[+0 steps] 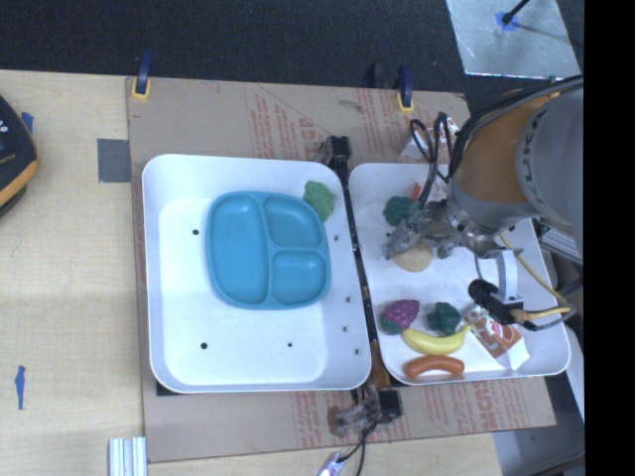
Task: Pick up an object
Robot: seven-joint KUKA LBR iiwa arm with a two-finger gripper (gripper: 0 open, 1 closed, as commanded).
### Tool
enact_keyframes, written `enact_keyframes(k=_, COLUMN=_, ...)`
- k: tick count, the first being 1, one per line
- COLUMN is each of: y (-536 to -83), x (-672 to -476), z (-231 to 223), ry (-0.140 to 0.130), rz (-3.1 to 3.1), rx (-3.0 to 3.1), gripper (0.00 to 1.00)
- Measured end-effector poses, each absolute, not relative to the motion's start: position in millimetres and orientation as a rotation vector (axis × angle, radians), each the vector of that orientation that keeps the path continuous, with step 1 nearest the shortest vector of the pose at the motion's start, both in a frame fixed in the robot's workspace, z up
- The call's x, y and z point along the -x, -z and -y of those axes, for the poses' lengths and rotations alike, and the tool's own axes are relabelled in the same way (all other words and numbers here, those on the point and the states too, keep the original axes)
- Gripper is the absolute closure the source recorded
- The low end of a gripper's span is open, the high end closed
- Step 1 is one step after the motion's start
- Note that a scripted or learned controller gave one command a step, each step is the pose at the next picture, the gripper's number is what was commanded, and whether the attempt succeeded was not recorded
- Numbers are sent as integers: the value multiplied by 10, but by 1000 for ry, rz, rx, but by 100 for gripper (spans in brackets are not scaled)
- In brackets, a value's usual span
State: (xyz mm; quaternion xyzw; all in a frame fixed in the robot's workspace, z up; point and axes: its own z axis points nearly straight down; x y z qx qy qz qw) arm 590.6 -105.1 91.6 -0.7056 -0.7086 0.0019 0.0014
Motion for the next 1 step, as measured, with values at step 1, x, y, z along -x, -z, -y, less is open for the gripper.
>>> enact_keyframes(k=1, y=-1036, x=-5916, z=1064, ry=-7, rz=2229, rx=2213, gripper=100)
